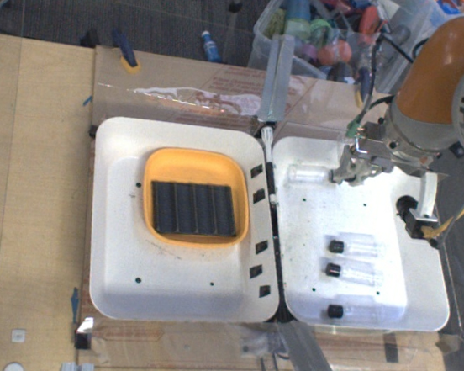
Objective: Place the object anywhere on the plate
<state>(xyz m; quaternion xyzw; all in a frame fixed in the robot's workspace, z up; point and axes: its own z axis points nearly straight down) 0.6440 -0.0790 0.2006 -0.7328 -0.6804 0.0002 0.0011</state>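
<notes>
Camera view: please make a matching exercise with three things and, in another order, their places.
Things:
1. dark ridged block
2. clear tubes with black caps
3. gripper

Places:
A. above the far part of the right bin
B. on the orange plate in the left bin
C. lying on the right bin's floor

Pairs: 1-B, 2-C, 3-A
</notes>
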